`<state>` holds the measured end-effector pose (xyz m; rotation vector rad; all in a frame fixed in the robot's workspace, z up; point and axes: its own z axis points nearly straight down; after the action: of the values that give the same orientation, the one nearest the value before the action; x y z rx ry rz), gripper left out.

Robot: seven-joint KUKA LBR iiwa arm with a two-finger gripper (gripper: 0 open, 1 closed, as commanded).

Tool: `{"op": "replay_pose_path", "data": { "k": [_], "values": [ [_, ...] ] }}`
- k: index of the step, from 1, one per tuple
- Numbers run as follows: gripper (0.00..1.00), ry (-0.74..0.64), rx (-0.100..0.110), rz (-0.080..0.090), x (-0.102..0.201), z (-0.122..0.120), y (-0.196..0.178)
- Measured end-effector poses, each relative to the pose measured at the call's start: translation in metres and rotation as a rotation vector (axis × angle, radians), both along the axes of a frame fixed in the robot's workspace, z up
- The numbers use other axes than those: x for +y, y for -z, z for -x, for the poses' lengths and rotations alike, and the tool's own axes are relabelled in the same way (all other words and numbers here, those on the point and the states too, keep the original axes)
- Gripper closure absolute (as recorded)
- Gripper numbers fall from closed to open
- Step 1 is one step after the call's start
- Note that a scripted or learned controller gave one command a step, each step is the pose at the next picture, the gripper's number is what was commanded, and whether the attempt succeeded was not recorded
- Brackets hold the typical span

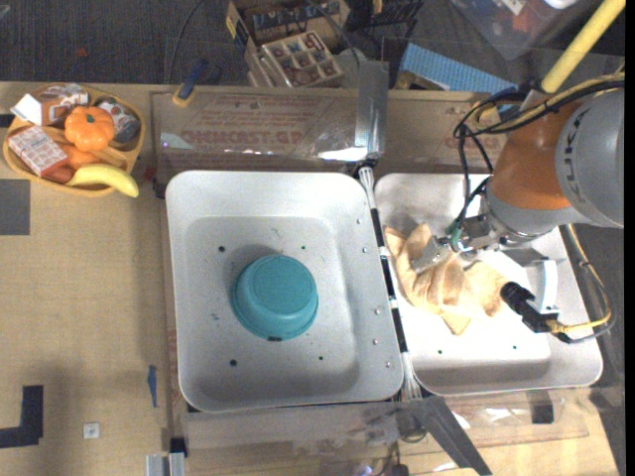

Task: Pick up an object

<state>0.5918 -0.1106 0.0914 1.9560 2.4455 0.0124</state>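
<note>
A crumpled tan cloth (pixel 446 288) lies in the left half of the right bin (pixel 516 360). My gripper (pixel 437 256) reaches in from the right and is down on the upper part of the cloth, touching or just above it. An upturned teal bowl (pixel 276 296) sits alone in the middle of the left bin (pixel 198 196), well away from the gripper.
A basket of toy fruit (pixel 74 137) with a pumpkin and a banana stands on the bench at the far left. A low board (pixel 258 122) runs behind the bins, with clutter beyond it. The arm's orange band (pixel 531 172) hangs over the right bin's back.
</note>
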Motion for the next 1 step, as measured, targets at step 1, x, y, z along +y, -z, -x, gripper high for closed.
{"op": "replay_pose_path", "data": {
  "k": [1],
  "values": [
    [0.00,-0.101,0.009,0.002,-0.0401,0.0207,-0.0705]
  ]
}}
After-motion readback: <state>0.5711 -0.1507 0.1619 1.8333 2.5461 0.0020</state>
